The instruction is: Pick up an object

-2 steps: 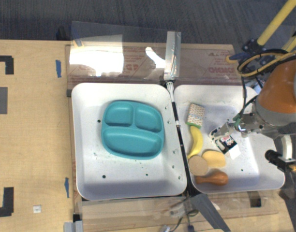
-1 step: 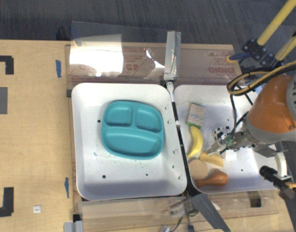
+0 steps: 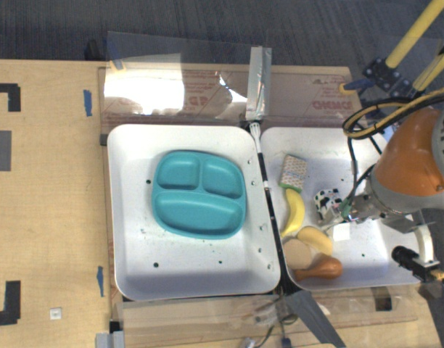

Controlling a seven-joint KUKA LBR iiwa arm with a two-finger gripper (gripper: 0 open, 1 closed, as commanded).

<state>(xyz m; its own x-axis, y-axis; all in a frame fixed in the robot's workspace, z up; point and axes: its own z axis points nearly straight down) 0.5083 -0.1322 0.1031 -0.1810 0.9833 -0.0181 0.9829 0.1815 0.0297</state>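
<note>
Camera view: whether the gripper (image 3: 343,210) is parted or clenched, I cannot tell; it hovers right of the banana (image 3: 294,212), holding nothing visible. To grasp well, straddle the banana's narrow width, clear of the bin wall (image 3: 269,216).

The scene is lit brightly and evenly from above. Strong glare is seen on the clear panel (image 3: 164,85) behind the bins, where a white patch washes out the cardboard (image 3: 309,96) behind it. The left bin (image 3: 128,216) is rendered near white, with detail lost along its rim. A soft, short shadow is cast under the teal divided tray (image 3: 200,194). The right bin (image 3: 367,256) is darkened slightly near the arm (image 3: 414,165), by which a diffuse shadow is thrown. Focus is moderate; small items are rendered softly, and fine texture is smeared. Slight blur is noted at the lower edge.
</note>
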